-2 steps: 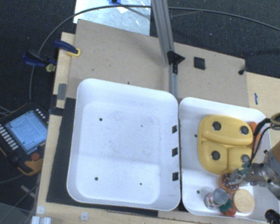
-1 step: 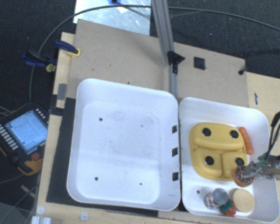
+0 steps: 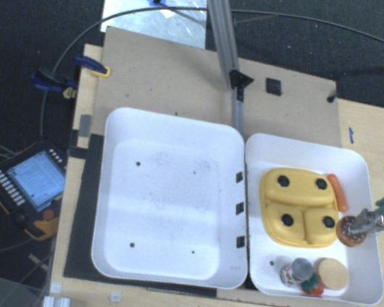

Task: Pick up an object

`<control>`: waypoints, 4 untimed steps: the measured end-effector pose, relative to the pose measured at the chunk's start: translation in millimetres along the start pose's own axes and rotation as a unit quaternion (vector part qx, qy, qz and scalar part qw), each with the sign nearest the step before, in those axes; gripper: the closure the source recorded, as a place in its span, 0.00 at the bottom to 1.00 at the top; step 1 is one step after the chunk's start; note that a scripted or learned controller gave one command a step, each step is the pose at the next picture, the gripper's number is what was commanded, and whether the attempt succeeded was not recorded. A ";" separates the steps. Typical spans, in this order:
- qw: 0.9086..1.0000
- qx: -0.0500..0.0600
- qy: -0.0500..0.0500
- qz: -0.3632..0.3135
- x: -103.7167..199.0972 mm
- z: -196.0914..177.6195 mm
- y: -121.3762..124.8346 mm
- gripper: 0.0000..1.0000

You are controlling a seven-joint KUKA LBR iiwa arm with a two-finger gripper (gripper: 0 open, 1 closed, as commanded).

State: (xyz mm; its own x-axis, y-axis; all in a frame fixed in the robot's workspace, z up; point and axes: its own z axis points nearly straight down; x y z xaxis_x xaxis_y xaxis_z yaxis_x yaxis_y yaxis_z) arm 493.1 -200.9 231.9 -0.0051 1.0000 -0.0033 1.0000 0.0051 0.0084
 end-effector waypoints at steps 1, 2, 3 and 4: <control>1.000 0.000 0.000 0.000 -0.7 -54.2 2.3 1.00; 1.000 0.002 0.001 -0.002 36.6 -47.2 22.6 1.00; 1.000 0.002 0.002 -0.003 85.8 -49.7 45.4 1.00; 1.000 0.003 0.002 -0.002 136.5 -29.5 67.3 1.00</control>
State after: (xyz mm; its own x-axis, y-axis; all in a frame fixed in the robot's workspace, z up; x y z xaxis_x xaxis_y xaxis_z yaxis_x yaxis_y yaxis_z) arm 559.5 -64.0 261.5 -0.0098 1.0000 0.0008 1.0000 0.0098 0.0016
